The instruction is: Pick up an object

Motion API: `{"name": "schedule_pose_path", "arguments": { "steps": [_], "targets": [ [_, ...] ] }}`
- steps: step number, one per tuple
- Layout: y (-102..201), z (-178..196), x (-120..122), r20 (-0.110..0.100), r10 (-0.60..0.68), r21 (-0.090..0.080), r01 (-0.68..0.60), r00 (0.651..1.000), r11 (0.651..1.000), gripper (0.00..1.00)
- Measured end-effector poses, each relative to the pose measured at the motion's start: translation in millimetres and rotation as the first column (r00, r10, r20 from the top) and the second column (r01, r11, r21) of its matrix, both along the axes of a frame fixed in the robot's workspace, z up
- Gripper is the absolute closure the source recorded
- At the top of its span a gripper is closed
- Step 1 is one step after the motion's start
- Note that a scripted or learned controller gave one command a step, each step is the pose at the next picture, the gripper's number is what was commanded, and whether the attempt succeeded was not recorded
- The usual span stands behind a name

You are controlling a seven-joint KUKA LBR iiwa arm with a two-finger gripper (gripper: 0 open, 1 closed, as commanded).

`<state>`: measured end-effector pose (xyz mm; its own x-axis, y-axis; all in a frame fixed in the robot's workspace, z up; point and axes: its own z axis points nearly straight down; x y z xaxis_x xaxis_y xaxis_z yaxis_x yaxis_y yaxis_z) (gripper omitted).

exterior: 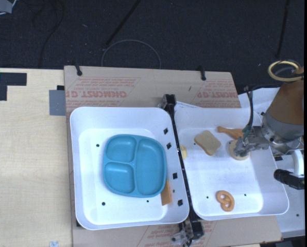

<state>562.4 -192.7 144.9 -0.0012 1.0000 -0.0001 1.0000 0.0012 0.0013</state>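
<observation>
You're in a robotics lab; taped cardboard sheet [143,89] under two white bins [84,122], loose cables [130,45] on dark carpet

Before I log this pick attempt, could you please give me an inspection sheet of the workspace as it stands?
Surface: bench bears two white bins on a cardboard sheet.
Job's things: right bin holds a tan bread-like piece, a pretzel, an orange piece and a pale round piece.
Clutter: left bin holds a blue divided plate; a thin brown piece lies at its right side.
Grippers: gripper low over the pale round piece; finger state unclear.
Cables: dark cables on the floor beyond; one cable by the arm.
Surroundings: dark floor, dark patches on the bench.
</observation>
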Motion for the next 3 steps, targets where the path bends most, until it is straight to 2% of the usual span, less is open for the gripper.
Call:
{"name": "schedule_pose_path", "arguments": {
  "steps": [1,2,3],
  "targets": [
    [0,63,5,0.003,0.001,-0.001,-0.001,1.0,1.0,1.0],
    [-3,108,-1,0.002,0.001,-0.001,-0.001,1.0,1.0,1.0],
    [47,96,-14,-0.006,0.002,0.003,-0.002,1.0,1.0,1.0]
  ]
}}
